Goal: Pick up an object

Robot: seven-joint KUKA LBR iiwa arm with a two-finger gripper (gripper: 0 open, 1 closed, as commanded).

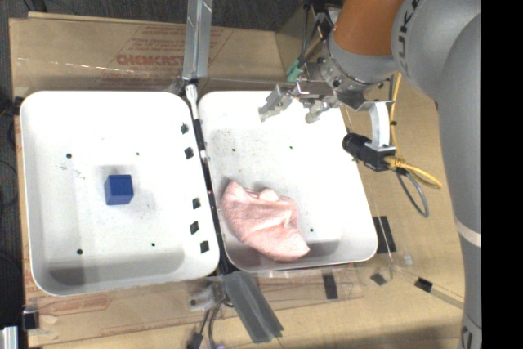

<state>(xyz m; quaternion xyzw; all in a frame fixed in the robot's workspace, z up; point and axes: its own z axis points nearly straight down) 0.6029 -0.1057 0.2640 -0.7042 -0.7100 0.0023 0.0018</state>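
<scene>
Nearest us, at six o'clock in the right bin (359,217), lies the pink cloth (263,221). At twelve o'clock we see the gripper (292,108) hovering, jaws apart, empty. Our risk: pinching limp fabric that slips free.

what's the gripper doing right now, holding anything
Two-finger gripper: open, nothing between its fingers, above the right white bin's far edge.

One fixed overhead view, slanting down on both white bins (33,176) together.
</scene>
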